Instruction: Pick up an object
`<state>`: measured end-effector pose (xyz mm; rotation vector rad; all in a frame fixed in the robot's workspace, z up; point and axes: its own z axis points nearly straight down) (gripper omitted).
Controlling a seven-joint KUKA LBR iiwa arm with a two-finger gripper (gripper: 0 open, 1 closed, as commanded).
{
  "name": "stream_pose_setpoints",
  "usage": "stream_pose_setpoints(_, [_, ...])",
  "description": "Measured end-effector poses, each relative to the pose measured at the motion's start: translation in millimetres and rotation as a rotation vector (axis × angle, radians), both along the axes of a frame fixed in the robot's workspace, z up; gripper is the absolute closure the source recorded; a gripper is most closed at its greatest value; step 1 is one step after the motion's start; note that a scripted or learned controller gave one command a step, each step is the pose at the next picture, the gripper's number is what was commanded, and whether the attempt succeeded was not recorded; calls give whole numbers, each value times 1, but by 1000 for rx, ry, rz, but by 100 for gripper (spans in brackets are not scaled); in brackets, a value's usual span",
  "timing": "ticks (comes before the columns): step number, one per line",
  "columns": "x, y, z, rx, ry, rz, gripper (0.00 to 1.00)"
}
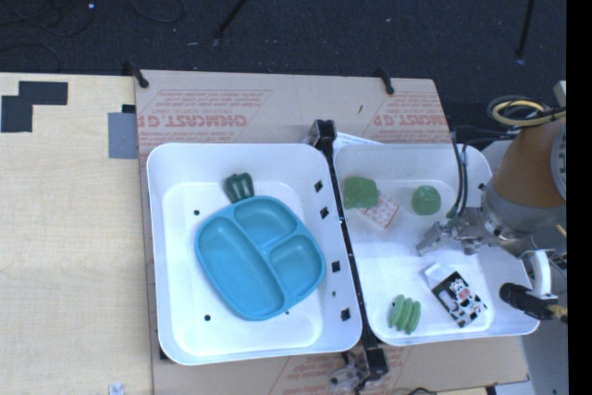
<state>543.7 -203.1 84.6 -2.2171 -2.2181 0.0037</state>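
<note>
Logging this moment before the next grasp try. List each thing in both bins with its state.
blue divided plate: flat in left bin
dark green piece: at plate's top edge
green lump: right bin, by divider
green ball: right bin, loose
ridged green piece: lying loose
black-and-white card: flat
gripper: low in right bin
</note>
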Motion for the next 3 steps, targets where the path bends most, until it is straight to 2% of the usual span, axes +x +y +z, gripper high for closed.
stream_pose_setpoints(1, [0,-2,13,-1,-2,-3,100])
stream_pose_setpoints(2, [0,-7,75,-2,-6,-1,100])
stream_pose_setpoints(3, [-3,-9,117,-3,-7,0,100])
